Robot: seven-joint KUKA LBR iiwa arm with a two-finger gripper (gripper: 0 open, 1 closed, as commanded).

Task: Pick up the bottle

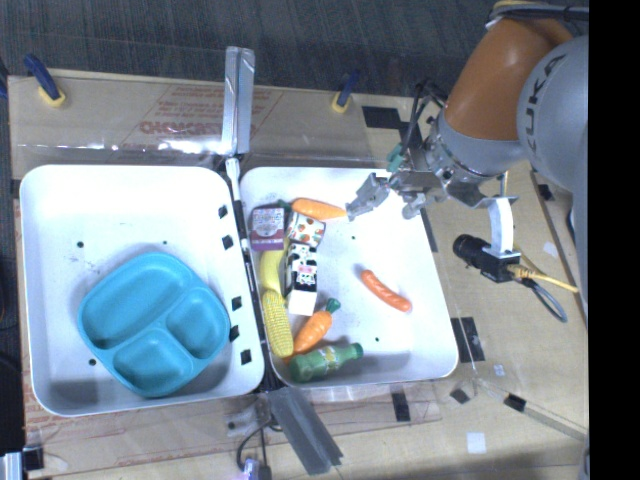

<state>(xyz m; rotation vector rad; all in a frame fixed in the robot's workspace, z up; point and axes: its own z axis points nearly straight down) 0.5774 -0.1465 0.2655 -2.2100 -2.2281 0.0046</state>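
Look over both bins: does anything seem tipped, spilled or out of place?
Nothing spilled. The green bottle lies on its side against the right bin's near wall, beside a carrot and a corn cob.

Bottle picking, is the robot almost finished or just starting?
Just starting. Done: nothing yet; the green bottle lies on its side at the near edge of the right bin, beside a carrot. In hand: nothing between the fingers; the open gripper hovers over the bin's far corner. Left: reach, grasp, lift.
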